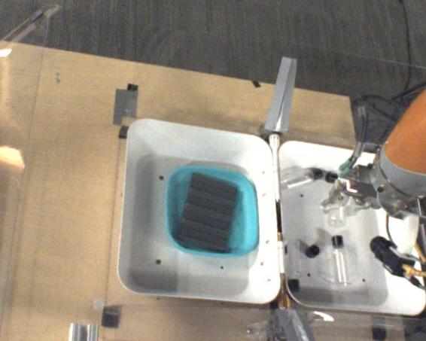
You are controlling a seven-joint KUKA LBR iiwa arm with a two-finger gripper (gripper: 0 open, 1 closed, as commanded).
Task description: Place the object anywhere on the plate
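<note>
Wooden table (41, 223) fills most of what we see, with dark carpet beyond it at 12 o'clock. Nearest us, at the 6 o'clock side, the left bin (135, 264) holds a teal plate (250, 215), and on that plate a dark ribbed block (207, 209) already lies, roughly at the bin's centre. We judge this block to be the task's object, though we cannot be sure. Its long axis runs from about 6 to 12 o'clock, leaning slightly toward 1, and its ribs cross that axis.

It looks like foam or rubber: light, somewhat soft, matte and not slippery, unlikely to break. We would take hold across its short width, at the middle of the long sides, with the pads set along a rib.

Toward 3 o'clock, the right bin (404, 299) carries small clear and black bits we cannot identify. Farther back, at about 2 o'clock, the end effector (347, 194) hangs over that bin under the orange-banded arm (422, 127), well apart from the block; we cannot tell its state
</note>
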